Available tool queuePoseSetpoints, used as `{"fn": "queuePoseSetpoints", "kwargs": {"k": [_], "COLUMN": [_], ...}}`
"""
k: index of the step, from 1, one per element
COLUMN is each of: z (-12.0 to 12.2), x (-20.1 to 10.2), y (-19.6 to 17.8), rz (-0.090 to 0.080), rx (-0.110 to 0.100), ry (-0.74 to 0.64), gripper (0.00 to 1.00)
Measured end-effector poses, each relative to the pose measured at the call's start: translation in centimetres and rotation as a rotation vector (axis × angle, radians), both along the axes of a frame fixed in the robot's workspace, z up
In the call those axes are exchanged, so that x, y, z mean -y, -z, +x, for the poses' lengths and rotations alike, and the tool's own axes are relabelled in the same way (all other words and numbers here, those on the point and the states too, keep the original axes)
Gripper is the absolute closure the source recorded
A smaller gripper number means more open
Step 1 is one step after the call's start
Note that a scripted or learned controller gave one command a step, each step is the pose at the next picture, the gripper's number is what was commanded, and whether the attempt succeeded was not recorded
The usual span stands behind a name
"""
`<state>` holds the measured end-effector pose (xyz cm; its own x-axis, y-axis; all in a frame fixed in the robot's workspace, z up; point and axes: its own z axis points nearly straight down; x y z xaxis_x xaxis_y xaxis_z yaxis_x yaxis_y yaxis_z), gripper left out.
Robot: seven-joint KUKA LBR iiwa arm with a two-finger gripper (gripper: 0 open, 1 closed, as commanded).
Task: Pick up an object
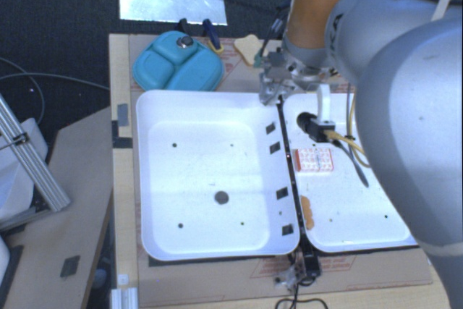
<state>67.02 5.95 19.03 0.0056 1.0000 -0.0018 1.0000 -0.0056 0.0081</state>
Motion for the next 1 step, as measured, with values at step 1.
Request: {"fn": "queuePoseSetpoints", "kwargs": {"k": [1], "z": [-5.90], "x": [-0.66], "y": [0.62], "rz": [0.002], "rx": [-0.011], "ry": [-0.005], "gripper": [1.00]}}
